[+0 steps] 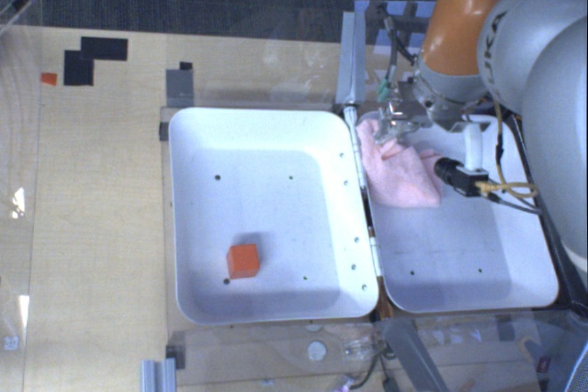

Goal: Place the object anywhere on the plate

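Over the right bin [478,289], the end effector [393,117] sat at the top edge of a pink cloth [401,172], finger opening indiscernible, while the orange cube [243,261] lay in the left bin [266,142].

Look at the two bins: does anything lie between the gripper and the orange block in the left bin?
The gripper is over a pink cloth in the right bin; the orange block sits in the left bin. Between them stand only the bins' adjoining rims. I can't spot a plate.
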